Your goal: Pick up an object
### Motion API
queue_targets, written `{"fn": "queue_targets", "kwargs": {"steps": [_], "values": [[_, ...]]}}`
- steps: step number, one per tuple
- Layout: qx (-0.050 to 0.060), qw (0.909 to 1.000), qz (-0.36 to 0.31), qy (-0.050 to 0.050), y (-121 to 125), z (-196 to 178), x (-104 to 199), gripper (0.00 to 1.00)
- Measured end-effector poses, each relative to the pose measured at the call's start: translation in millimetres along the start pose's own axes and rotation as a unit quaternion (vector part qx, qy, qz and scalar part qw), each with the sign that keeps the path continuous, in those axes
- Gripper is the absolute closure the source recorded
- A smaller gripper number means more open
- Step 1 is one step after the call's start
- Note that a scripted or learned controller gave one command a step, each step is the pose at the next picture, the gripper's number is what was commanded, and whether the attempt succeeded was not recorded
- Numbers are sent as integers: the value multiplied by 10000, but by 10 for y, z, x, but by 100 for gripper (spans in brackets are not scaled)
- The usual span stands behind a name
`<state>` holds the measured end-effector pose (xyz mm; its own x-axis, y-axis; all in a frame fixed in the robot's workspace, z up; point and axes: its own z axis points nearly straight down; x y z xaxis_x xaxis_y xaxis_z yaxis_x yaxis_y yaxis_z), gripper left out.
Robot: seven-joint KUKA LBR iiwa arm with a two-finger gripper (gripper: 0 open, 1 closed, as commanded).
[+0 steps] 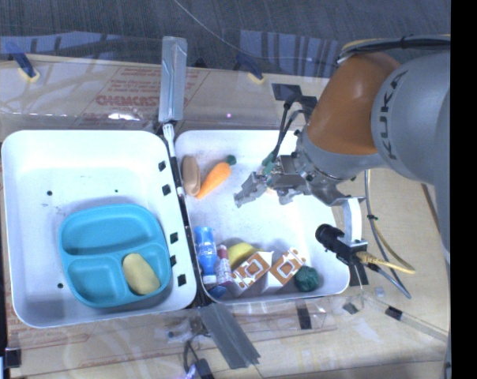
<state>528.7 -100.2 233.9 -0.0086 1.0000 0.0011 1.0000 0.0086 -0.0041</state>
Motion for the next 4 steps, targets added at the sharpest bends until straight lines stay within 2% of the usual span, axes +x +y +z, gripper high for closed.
{"fn": "queue_targets", "kwargs": {"steps": [1, 2, 3, 4], "values": [[45, 9999, -94, -1, 819, 1049, -360, 0], [-64, 9954, -954, 3, 1085, 1349, -34, 0], [-17, 9935, -1139, -48, 1288, 1377, -58, 0], [-23, 9930, -1181, -16, 1300, 1279, 0, 100]]}}
